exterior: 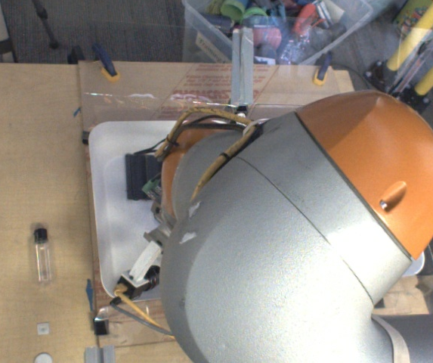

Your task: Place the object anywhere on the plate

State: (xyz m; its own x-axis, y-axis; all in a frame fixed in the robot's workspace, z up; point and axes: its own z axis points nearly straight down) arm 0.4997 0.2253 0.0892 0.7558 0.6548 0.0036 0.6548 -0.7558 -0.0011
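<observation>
My arm hangs over the white bin; my gripper's state and the plate's direction cannot be told.

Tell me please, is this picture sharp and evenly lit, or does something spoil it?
Camera view: even, soft light with faint shadows; the arm looms so close that it looks enlarged and slightly soft, hiding most of the white bin; the small vial on the bench is sharper.
</observation>
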